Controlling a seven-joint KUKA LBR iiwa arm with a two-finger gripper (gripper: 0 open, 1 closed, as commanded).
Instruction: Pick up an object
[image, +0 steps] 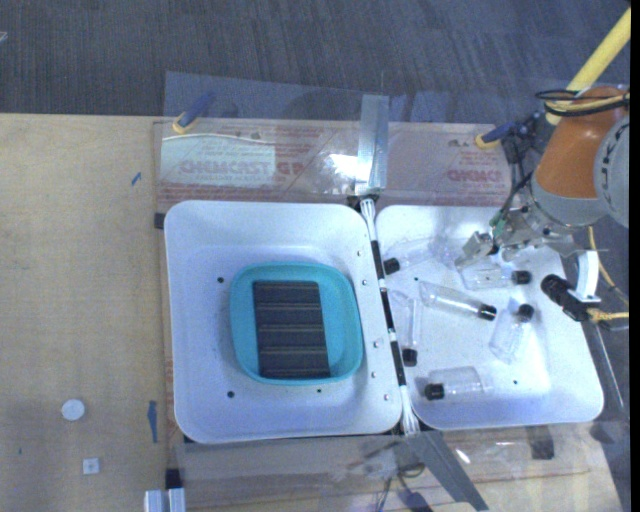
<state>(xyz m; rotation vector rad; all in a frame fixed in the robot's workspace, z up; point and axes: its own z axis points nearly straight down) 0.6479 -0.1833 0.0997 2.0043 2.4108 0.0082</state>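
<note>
Clear plastic vials with black caps (455, 300) lie scattered in the shallow right white bin (570, 400), below and to the left of the end effector (497, 232). The end effector sits low at that bin's upper edge, close to the back rim. One vial (475, 248) lies just beside it, though contact cannot be made out. Nothing is visibly gripped, and I cannot tell whether the end effector is apart or together, as cables and glare blur it.

Open floor lies below the end effector toward the near rim, where one vial (452, 383) rests well apart from the others. At least six vials can be counted; the transparent bodies blend into the white, so the exact number is unsure.

Far left of the end effector, the left white bin (200, 300) holds one teal rounded tray (243, 320) with one dark ridged insert (290, 328). The grey arm with an orange band (570, 155) is cut off at the frame's right edge.
</note>
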